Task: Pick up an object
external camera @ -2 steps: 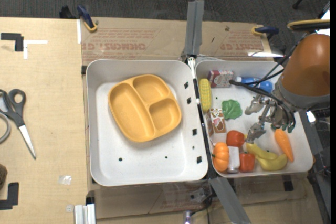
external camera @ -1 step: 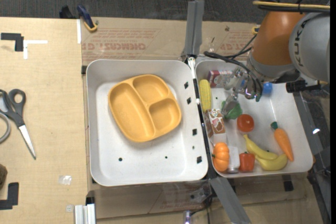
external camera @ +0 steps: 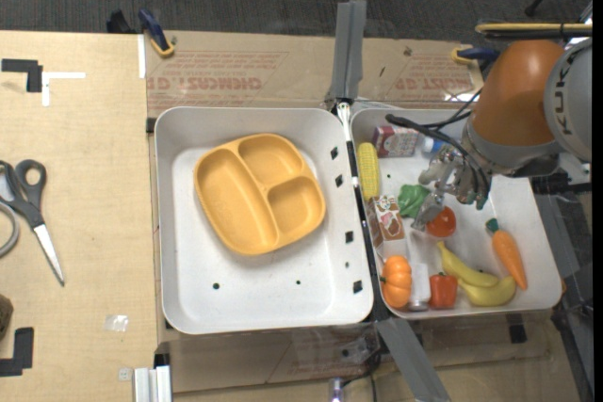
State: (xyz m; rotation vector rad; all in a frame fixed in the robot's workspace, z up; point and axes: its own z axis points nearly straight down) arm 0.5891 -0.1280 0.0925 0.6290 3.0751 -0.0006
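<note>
Fingers (external camera: 441,202) hard to read: metal parts overlap clutter, so can't tell if they're apart, together, or on anything. They hang low over the middle of the right bin (external camera: 539,231), tips just above the tomato (external camera: 442,223) and beside the green toy (external camera: 412,199).

Taking the right bin as reference, largest first:
- my arm (external camera: 528,108) comes in over its upper right corner, orange band hiding the far rim and whatever lies under it; part of me is cut off at the frame edge.
- left bin (external camera: 179,231) touches its left wall, holds a yellow divided plate (external camera: 259,193).
- scissors (external camera: 33,212) well left of it on the bench, partly cut off.
- inside it: bananas (external camera: 476,278) at the near wall, carrot (external camera: 509,257) near the right wall, corn cob (external camera: 368,169) along the left wall, small pumpkin (external camera: 397,281) at the near left corner, red pepper (external camera: 443,289) between pumpkin and bananas.
- small packets (external camera: 390,223) left of the tomato, labels unreadable; another box (external camera: 400,142) near the far wall, half behind my cables.
</note>
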